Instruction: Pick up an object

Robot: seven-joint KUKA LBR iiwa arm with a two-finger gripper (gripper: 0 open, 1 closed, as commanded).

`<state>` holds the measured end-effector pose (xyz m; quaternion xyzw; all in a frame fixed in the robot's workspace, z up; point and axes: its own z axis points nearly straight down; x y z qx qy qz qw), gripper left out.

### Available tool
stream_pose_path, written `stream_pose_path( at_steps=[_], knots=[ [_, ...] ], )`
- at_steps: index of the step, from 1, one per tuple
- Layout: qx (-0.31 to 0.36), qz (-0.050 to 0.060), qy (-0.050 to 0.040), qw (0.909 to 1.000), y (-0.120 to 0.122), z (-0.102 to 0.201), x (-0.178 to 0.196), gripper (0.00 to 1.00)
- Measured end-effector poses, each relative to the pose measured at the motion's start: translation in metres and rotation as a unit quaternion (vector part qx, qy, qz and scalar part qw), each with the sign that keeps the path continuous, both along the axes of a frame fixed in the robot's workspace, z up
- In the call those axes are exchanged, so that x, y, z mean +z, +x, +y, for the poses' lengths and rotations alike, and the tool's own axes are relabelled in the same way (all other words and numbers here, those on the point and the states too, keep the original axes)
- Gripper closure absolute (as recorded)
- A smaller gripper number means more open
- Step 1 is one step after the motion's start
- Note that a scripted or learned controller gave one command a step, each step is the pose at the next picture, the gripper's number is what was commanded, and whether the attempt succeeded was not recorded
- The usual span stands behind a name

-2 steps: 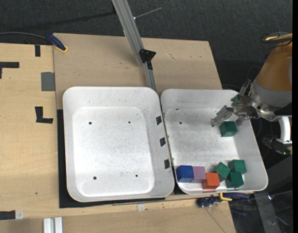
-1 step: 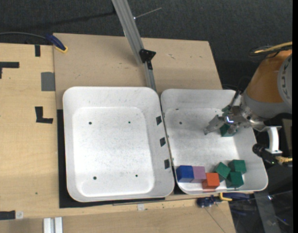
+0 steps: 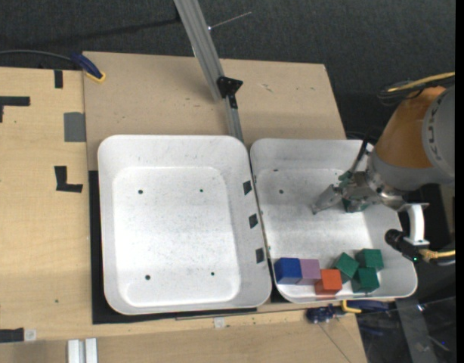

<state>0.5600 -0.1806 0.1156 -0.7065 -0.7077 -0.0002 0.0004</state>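
Note:
Several small blocks lie along the near edge of the right bin (image 3: pixel 292 161): a blue cube (image 3: pixel 288 270), a purple cube (image 3: pixel 310 268), an orange cube (image 3: pixel 329 280) and three green blocks (image 3: pixel 359 269) bunched at the near right corner. My gripper (image 3: pixel 328 200) hangs low over the middle of the right bin, pointing left, well behind the blocks and apart from them. I see no block in it. The grey arm with its orange band (image 3: pixel 406 138) reaches in from the right.
The left bin (image 3: pixel 111 203) sits beside the right one, their rims touching. A slanted metal pole (image 3: pixel 205 48) runs from the top down to the gap between the bins. A cable (image 3: pixel 413 85) loops near the arm at right.

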Motion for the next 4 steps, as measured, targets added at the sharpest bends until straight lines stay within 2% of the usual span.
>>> stream_pose_path(
  at_steps=[1, 3, 4],
  knots=[
    [0.0, 0.0, 0.0005, 1.0, 0.001, 0.001, 0.008, 1.0],
    [0.0, -0.002, -0.0009, 1.0, -0.002, 0.017, 0.11, 1.0],
    [0.0, -0.003, -0.0015, 1.0, 0.001, 0.014, 0.173, 1.0]
  ],
)
